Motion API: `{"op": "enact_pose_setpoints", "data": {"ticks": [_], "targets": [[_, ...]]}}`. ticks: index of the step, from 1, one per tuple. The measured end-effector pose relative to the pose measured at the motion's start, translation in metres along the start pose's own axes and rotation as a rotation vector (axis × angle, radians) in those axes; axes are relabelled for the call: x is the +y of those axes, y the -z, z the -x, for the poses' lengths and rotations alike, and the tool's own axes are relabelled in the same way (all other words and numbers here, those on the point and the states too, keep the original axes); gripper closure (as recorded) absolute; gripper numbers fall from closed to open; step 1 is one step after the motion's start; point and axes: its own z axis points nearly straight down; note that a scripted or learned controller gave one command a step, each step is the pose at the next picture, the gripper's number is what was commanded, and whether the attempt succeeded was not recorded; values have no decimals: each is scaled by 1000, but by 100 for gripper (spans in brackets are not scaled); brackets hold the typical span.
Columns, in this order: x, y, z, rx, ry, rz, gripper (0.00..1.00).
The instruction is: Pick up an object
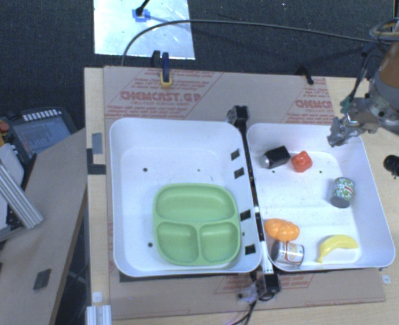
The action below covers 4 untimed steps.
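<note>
The right bin [372, 181] holds a black block [276, 157], a small red object [301, 160], a green-labelled can [342, 191] standing upright, an orange fruit [282, 229], a silver can [288, 252] on its side and a yellow banana [336, 246]. My gripper [337, 135] hangs over the bin's far right corner, above and to the right of the red object, with nothing seen between its fingers. The arm comes in from the upper right.
The left bin [135, 141] carries a green divided plate [196, 223] in its near half. A black clip [238, 114] sits where the two bins meet at the back. A yellow-handled clamp [164, 70] grips the cardboard's far edge.
</note>
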Motion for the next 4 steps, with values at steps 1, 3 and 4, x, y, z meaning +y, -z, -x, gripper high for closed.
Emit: {"op": "enact_pose_setpoints", "data": {"ticks": [1, 3, 4], "targets": [[-13, -14, -49, 1, -1, -3, 100], [-43, -23, -152, 1, 0, -3, 100], [-53, -34, -209, 1, 1, -3, 100]]}}
